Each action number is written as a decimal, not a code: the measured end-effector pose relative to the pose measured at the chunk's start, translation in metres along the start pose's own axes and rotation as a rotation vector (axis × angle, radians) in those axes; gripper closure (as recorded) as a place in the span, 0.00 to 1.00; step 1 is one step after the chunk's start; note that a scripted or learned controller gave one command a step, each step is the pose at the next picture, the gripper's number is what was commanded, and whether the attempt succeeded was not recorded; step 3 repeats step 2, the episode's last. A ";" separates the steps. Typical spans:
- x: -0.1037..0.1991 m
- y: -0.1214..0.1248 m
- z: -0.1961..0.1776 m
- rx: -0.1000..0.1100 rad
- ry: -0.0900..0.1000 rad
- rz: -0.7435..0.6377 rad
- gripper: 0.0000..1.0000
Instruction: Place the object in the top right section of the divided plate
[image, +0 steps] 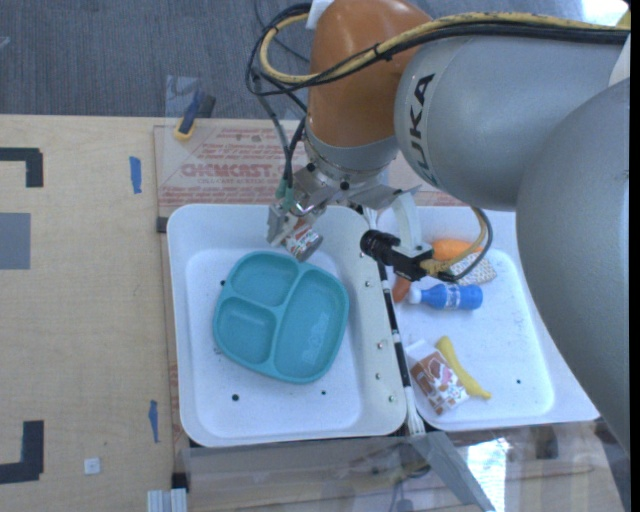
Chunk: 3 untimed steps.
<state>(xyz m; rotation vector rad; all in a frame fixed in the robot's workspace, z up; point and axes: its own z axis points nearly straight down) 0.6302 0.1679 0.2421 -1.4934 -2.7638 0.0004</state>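
Where pale wooden bench (80, 330) meets grey floor (100, 40): two white bins (190, 300); gripper (290, 225) pinching small object (300, 242) above teal divided plate (282, 315).

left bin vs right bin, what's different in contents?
The left bin holds a teal divided plate; the right bin holds loose items: a banana, a blue-and-white bottle, a snack packet. The claw is over the left bin, not the right. Both are shallow and white.
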 end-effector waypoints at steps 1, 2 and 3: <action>0.019 0.005 0.033 0.001 0.000 -0.120 1.00; 0.019 0.005 0.033 0.000 0.000 -0.120 0.00; 0.019 0.005 0.033 0.000 0.000 -0.120 0.00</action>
